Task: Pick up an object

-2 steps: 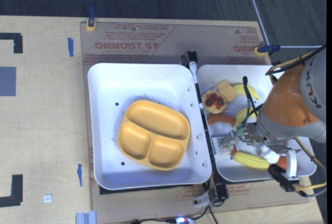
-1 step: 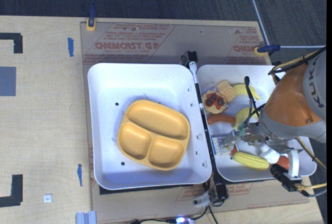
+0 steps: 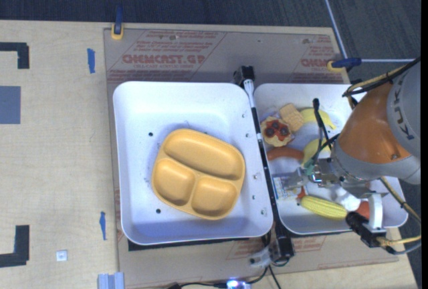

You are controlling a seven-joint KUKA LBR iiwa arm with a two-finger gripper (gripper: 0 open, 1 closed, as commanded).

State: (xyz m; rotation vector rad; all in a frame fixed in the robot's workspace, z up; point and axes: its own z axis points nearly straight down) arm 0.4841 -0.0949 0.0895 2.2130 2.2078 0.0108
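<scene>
The arm's orange band [image 3: 374, 130] sits over the right bin [image 3: 394, 217], wrist pointing down-left into it. The gripper [image 3: 304, 179] is low in the bin, near the bin's left wall. Finger state: can't tell — metal parts and cables blur together at the tip, no clear gap or closure visible. Nothing is seen clamped between them.

Nearest candidate obj.: the corn cob [image 3: 323, 207], yellow, lying flat on the bin floor.

- Direction from gripper: approx. 5 o'clock, just beside the tip, possibly touching; can't confirm.
- Long axis: runs approx. 10 o'clock to 4 o'clock, i.e. slanting down to the right.
- Far end passes under the wrist housing, so part of it is hidden.

Other items in the same bin, all at 11–1 o'clock from the gripper: a red-topped pastry piece [image 3: 276, 130], a cracker [image 3: 291, 115], a sausage [image 3: 284, 155] and a yellow banana-like piece [image 3: 312, 147].

The left bin [image 3: 134, 107] holds a yellow divided tray [image 3: 198, 172], well apart at 9 o'clock.

Judgement: the grab likely turns on closing across the cob's short axis; a small shift toward 5 o'clock seems needed first.
</scene>
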